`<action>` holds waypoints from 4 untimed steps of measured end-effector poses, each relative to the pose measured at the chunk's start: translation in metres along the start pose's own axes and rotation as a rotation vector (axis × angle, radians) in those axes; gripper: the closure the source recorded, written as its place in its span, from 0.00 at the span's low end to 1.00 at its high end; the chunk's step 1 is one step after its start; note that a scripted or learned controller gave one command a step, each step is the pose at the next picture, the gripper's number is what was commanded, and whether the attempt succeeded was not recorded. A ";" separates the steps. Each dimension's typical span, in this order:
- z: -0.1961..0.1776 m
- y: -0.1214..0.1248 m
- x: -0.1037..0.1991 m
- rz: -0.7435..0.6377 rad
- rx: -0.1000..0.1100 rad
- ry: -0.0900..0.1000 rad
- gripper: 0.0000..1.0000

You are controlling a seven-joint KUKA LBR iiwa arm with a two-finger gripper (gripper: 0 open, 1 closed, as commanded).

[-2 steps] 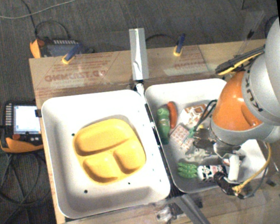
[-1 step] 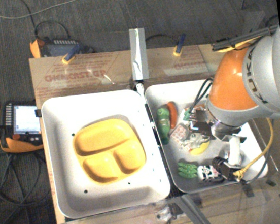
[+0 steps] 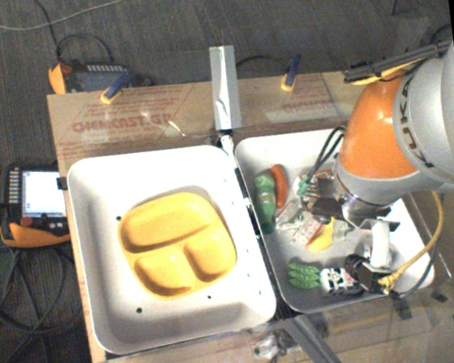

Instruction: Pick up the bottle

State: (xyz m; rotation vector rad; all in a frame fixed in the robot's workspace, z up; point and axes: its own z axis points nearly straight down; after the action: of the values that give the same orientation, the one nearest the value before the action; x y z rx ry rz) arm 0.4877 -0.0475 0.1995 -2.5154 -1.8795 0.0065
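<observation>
A green bottle (image 3: 265,202) lies along the left wall of the right bin (image 3: 414,218), lengthwise front to back. An orange-red carrot-shaped item (image 3: 279,187) lies right beside it. My gripper (image 3: 321,199) hangs low over the middle of the right bin, to the right of the bottle and apart from it, above a crumpled wrapper (image 3: 301,223). Its dark tips are partly hidden by the wrist, and I see nothing held between them.
A yellow piece (image 3: 321,240), a green lumpy item (image 3: 303,274) and a small black-and-white item (image 3: 334,280) lie in the front of the right bin. The left bin (image 3: 96,260) holds a yellow divided plate (image 3: 177,243).
</observation>
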 end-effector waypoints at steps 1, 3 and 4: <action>-0.008 0.000 0.001 -0.002 0.003 -0.001 1.00; 0.110 0.024 -0.078 -0.132 -0.015 0.004 0.00; 0.017 -0.004 0.000 -0.119 0.000 0.001 0.00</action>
State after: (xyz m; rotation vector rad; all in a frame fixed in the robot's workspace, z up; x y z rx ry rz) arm 0.4834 -0.0459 0.1825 -2.3985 -2.0250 0.0051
